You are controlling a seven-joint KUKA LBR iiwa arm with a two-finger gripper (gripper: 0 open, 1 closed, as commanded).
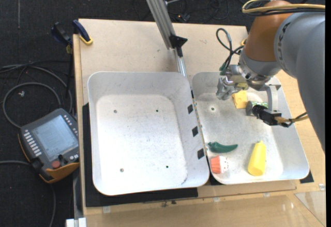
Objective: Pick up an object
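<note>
From the camera above the bench, my arm comes in from the right and bends down over the right bin. The orange band sits just above my wrist, and below it my gripper hangs over the far part of that bin, close to its left wall. Whether my gripper is released or clenched I cannot tell; the wrist and its cables cover too much of it.

Just beside my gripper, on its right, lies a small yellow block. It looks to be resting on the bin floor right next to my tool, and I cannot tell whether I am touching it. Nothing shows clearly held by me. To the right of the block, a black part with a yellow cable juts out from my wrist assembly over the bin.

Nearer the front of the same bin lie three more things, well apart from my gripper: a green pepper-shaped toy near the left wall, a small red and white piece just in front of it, and a yellow bottle-shaped object to their right, lying tilted.

The left bin sits side by side with the right one. A metal pole slants down to the seam between the bins. On the floor to the left rests a handheld controller.
</note>
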